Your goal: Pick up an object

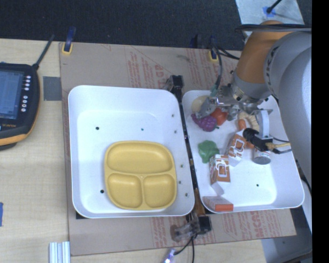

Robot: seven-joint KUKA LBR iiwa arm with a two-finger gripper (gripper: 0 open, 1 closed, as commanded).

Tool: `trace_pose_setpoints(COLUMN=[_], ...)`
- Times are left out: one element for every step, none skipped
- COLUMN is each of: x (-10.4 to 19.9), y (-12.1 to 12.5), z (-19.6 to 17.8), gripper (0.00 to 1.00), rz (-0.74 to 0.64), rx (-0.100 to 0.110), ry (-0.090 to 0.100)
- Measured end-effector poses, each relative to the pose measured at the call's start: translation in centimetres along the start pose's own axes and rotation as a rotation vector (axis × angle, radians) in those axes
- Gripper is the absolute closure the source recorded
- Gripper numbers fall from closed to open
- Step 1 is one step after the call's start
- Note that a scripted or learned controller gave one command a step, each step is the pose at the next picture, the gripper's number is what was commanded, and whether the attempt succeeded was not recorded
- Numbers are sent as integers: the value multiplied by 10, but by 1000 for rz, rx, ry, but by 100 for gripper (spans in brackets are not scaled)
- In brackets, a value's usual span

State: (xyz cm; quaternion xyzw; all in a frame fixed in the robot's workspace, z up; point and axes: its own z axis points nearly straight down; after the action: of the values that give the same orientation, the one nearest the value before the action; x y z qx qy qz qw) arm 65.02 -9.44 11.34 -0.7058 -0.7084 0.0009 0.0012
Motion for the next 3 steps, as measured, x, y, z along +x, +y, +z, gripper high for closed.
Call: trace_pose_setpoints(x=[-1, -1, -43], y=[-1, 0, 6], z=[-10, -10, 8], gripper=[100, 0, 0], rz=[-5, -6, 2], rx=[6, 5, -1], ry=[-1, 0, -1])
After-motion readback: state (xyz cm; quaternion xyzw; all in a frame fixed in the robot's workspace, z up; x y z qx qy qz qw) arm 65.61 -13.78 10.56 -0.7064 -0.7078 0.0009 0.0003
